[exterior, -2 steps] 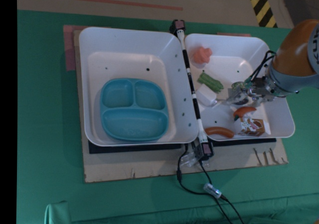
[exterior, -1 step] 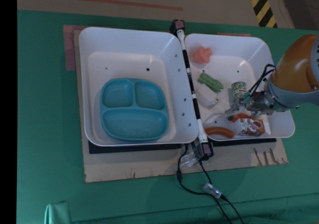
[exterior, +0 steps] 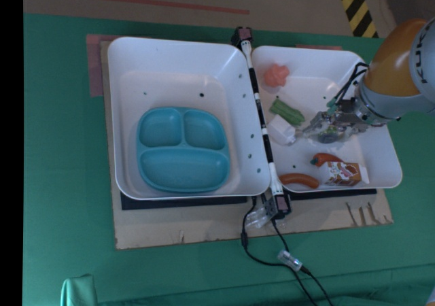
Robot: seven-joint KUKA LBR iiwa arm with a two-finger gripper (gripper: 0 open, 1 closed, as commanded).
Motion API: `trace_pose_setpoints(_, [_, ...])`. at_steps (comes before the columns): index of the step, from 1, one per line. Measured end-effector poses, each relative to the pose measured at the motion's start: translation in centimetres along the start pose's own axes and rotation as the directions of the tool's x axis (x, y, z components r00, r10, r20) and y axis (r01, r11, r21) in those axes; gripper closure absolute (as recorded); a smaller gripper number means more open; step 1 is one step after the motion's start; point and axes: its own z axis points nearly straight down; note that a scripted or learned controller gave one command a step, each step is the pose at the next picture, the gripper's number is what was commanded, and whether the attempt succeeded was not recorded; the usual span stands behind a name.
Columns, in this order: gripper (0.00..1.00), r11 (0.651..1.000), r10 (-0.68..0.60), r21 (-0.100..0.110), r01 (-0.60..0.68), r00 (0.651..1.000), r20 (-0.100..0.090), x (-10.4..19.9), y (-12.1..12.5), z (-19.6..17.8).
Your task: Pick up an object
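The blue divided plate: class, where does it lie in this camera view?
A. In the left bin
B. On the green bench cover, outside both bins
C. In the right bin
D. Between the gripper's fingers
A. The blue divided plate lies flat on the floor of the left bin, well apart from the gripper over the right bin.

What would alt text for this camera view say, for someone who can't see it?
A grey and orange robot arm reaches into the right white bin, its gripper low among small items: a green piece, a pink one, a sausage and a small carton. The left bin holds a blue divided plate.
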Motion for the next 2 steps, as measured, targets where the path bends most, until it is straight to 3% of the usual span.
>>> trace_pose_setpoints(1, [0.0,1.0,0.002,-0.006,-0.002,1.0,0.003,2.7,-4.3,-0.1])
trace_pose_setpoints(2, [0.0,1.0,-0.001,-0.006,0.001,1.0,-0.002,0.7,-5.7,-0.2])
